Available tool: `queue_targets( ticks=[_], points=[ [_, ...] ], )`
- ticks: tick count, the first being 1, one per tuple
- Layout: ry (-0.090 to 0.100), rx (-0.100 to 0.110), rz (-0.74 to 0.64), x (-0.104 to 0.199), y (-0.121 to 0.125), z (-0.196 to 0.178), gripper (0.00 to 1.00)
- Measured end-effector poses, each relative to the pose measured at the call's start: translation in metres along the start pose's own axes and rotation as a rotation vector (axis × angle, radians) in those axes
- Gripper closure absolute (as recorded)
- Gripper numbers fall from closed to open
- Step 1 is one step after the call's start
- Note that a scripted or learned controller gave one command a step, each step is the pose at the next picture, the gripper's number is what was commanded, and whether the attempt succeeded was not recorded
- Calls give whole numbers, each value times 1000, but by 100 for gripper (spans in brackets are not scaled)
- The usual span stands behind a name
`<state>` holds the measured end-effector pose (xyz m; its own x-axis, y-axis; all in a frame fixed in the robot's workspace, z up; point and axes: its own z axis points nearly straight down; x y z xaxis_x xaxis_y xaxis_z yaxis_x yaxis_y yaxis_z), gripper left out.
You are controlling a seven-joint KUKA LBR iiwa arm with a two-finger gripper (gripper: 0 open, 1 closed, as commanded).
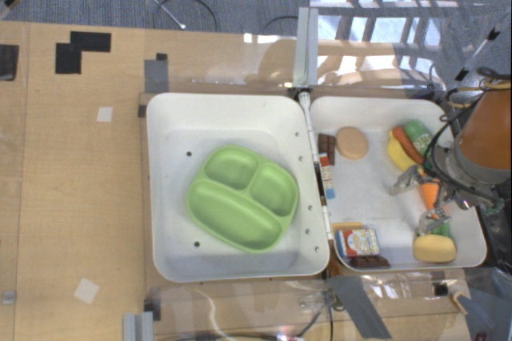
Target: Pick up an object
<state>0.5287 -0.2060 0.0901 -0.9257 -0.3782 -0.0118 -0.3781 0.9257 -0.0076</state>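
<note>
The gripper (pixel 422 194) hangs fingers spread in the right bin (pixel 376 195), gripping nothing, just beyond the yellow lemon (pixel 434 248).

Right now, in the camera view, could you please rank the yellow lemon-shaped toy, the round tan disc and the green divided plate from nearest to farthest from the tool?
1. Yellow lemon-shaped toy, just below the tool.
2. Round tan disc, up-left, same bin.
3. Green divided plate, in the left bin.
</note>
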Motion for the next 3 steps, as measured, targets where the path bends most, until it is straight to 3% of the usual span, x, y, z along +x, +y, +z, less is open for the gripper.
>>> queue_targets(
  ticks=[3],
  points=[
    [-3,3,-56,-4,-1,0,0]
  ],
)
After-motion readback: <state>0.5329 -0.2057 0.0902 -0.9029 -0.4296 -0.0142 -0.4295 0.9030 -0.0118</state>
